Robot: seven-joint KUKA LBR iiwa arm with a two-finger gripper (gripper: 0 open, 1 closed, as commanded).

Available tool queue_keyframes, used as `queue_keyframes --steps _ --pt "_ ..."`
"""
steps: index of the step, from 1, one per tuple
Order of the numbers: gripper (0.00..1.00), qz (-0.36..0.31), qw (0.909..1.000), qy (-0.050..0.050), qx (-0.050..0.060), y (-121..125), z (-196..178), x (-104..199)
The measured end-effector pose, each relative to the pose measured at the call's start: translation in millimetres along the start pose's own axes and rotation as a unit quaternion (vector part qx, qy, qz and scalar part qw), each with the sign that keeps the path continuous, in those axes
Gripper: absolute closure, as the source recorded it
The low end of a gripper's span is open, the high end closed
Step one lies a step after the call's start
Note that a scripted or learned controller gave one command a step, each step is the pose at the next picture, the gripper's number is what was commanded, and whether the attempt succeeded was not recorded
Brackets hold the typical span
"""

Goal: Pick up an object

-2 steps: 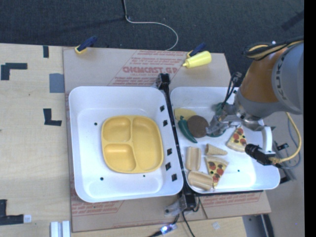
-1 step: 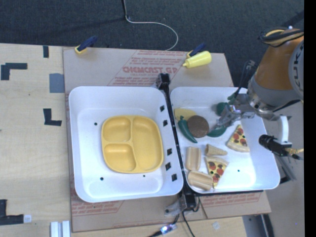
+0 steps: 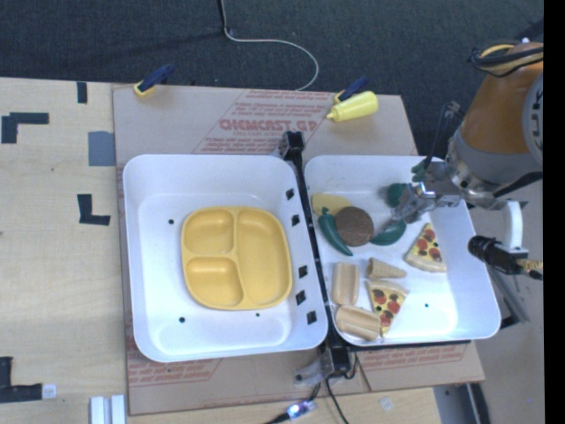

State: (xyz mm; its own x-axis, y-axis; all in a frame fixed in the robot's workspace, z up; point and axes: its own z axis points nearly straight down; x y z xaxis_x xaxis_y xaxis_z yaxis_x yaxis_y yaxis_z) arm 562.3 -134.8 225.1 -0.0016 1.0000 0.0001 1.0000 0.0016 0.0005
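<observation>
Over the right bin point(image 3: 459, 325), near its upper right part: tool point(image 3: 408, 203) on the grey arm point(image 3: 499, 122) with orange band, reaching in from the right. Finger spread impossible to tell; nothing plainly seen between them. Just below the tool tip: a dark green curved toy piece point(image 3: 389, 231), touching or nearly touching it. Left of that: a brown round toy patty point(image 3: 356, 224), a green pepper point(image 3: 334, 231) and a yellow piece point(image 3: 323, 204) at its edge. Further in the same bin: 2 pizza slices point(image 3: 427, 249) point(image 3: 386, 301), a tan wedge point(image 3: 385, 269), and 2 bread rolls point(image 3: 345, 283) point(image 3: 357, 323). In the left bin point(image 3: 150, 237): 1 yellow divided plate point(image 3: 237, 257) with 3 compartments. Both bins on a cardboard-covered surface point(image 3: 203, 122).
</observation>
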Motion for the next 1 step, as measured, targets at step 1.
queue_keyframes --steps 1 --pt "1.0 -0.001 1.0 0.0 0.001 -16.8 3.7 39.5"
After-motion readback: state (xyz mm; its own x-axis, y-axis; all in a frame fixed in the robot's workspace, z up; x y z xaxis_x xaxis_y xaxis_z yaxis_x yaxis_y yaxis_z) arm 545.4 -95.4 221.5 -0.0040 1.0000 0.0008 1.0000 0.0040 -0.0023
